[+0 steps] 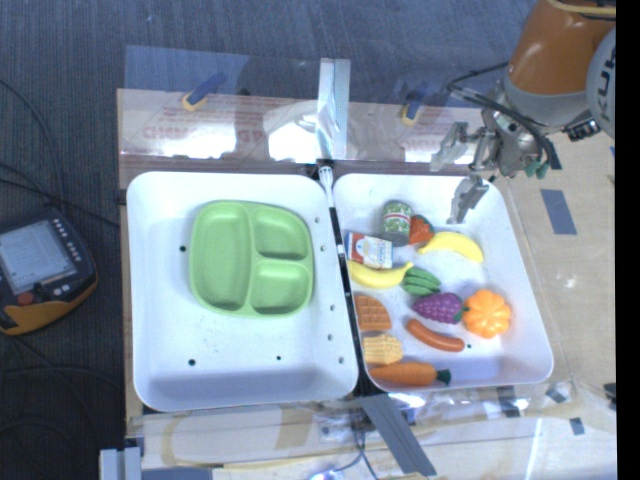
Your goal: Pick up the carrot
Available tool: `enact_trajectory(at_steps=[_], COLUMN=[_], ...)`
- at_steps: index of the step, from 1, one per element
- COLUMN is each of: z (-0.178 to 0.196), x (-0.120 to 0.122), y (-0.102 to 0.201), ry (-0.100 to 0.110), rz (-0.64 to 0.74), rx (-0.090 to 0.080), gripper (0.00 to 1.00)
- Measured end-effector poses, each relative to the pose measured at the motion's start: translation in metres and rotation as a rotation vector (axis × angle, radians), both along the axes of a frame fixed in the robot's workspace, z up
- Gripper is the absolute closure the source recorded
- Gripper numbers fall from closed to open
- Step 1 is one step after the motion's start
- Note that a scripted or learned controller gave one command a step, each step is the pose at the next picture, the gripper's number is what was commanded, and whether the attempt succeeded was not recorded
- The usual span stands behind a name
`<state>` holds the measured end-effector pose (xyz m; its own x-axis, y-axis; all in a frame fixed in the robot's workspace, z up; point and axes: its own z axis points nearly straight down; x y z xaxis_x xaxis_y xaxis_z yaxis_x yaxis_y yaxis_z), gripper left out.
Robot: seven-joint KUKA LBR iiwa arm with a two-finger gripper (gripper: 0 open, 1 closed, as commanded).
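The carrot (403,373), orange with a dark green stub at its right end, lies flat along the front wall of the right bin (530,298). My gripper (456,180) hangs over that bin's back right corner, far behind the carrot. It is open, and nothing sits between its fingers (467,198). The arm's orange band (556,30) rises at the upper right.
Toy food crowds the right bin: a corn cob (382,347), sausage (434,336), orange pumpkin (486,313), purple grapes (439,306), two bananas (453,245), a waffle (372,313) and a green can (396,218). A green divided plate (252,258) rests in the left bin (160,348).
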<state>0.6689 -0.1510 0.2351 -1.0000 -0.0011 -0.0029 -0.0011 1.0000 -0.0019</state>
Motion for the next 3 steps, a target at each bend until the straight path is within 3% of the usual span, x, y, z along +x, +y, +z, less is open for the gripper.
enact_trajectory(at_steps=[1, 2, 3], z=[-0.138, -0.145, -0.142], x=[-0.071, -0.106, -0.176], y=[-0.04, -0.07, -0.071], ry=[0.006, -0.01, 0.001], rz=[0.236, 0.312, 0.228], rx=[0.002, -0.003, 0.002], gripper=[0.0, 0.0, 0.0])
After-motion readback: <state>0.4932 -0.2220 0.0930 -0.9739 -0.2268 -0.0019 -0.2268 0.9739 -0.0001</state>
